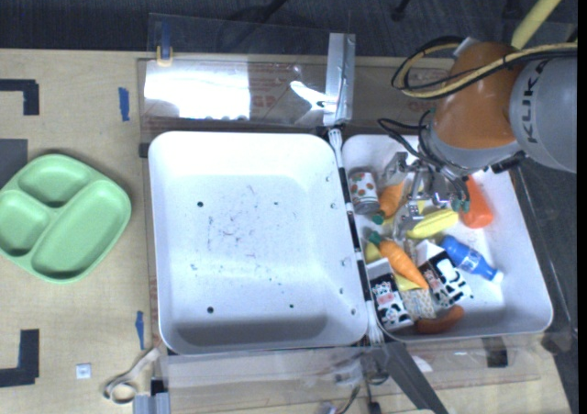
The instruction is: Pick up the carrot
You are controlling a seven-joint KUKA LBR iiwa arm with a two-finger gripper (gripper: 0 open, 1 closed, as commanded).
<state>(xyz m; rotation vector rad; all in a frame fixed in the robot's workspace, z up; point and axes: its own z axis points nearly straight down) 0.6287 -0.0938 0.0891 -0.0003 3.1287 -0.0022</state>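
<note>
The carrot (402,261) is orange with a green leafy end and lies slanted in the right bin (527,256), near that bin's left wall. My gripper (417,192) hangs low over the bin's back part, just above and slightly right of the carrot. It is over a yellow item (431,224) and beside a small orange piece (392,199). Nothing shows as held. The grey arm with its orange band (477,100) reaches in from the upper right.
Around the carrot lie a small can (363,187), a blue bottle (469,258), a red-orange item (477,207), black-and-white cartons (447,279) and a reddish sausage (440,320). The left bin (248,238) adjoins. A green divided plate (60,217) sits far left.
</note>
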